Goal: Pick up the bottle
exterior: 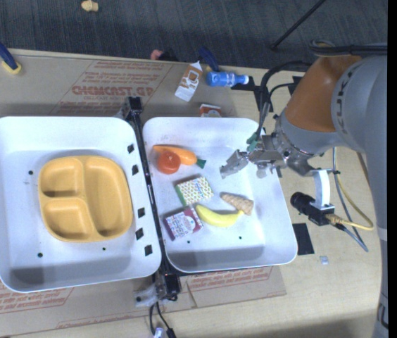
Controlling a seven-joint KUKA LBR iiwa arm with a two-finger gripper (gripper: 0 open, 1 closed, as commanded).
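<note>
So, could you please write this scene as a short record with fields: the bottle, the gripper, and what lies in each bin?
bottle: blue bottle lies on the bench beyond the bins, outside both
gripper: gripper over the right bin, far from the bottle, holding nothing
left bin: left bin holds a yellow divided tray
right bin contents: carrot, tomato, banana, cone, two small packets
task state: bottle not yet picked up

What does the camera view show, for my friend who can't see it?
A grey and orange robot arm reaches in from the right, its gripper hanging over the right bin, which holds a carrot, tomato, banana and small packets. The left bin holds a yellow divided plate. A blue bottle lies beyond the bins.
</note>
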